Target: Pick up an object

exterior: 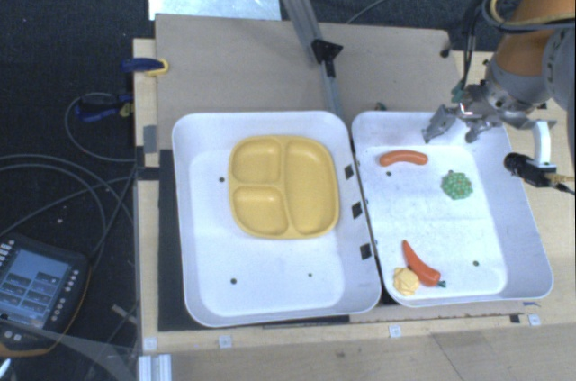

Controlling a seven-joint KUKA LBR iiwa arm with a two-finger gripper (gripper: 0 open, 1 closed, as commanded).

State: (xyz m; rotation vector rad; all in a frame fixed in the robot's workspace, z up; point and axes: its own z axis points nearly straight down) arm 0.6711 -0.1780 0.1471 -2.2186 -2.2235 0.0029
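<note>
The arm point(531, 28) is grey with a rounded orange band above the wrist, black cables looping beside it, and a grey metal two-fingered hand point(455, 127).

A light brown bench point(243, 64) is filling the middle of the frame. Two white bins are lying on it side by side: the left bin point(207, 280) and the right bin point(522, 253).

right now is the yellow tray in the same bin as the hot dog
No, the yellow tray lies in the left bin, while the hot dog lies in the right bin.
</note>
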